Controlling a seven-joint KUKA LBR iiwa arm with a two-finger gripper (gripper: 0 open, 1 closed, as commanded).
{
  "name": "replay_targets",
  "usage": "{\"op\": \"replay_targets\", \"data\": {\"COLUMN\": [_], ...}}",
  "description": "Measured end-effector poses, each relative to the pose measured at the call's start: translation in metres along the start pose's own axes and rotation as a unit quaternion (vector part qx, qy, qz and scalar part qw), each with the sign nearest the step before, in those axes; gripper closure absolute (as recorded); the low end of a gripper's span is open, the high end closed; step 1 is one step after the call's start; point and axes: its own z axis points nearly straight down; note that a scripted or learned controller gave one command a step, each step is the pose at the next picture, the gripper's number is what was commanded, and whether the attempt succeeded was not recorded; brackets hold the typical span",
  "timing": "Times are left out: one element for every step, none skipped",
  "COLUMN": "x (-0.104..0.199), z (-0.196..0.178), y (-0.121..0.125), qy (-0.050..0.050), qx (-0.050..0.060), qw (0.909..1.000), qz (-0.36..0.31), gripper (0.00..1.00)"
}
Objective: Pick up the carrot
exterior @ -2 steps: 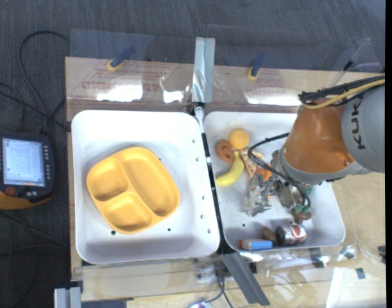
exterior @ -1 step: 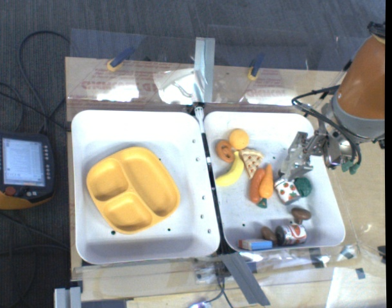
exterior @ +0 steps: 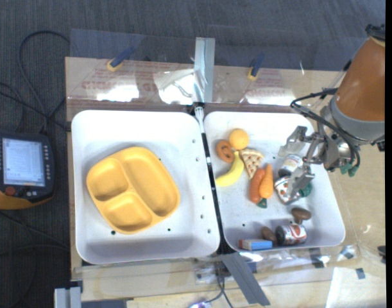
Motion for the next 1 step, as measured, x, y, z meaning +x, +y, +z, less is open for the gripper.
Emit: {"op": "replay_targets", "data": {"x": [-0.0115], "z": [0.1506], "y": [0.0164], "qy": [0.007], "qx": [0.000], "qw": [0.9873], "qz": [0.159], "gripper": [0.00]}}
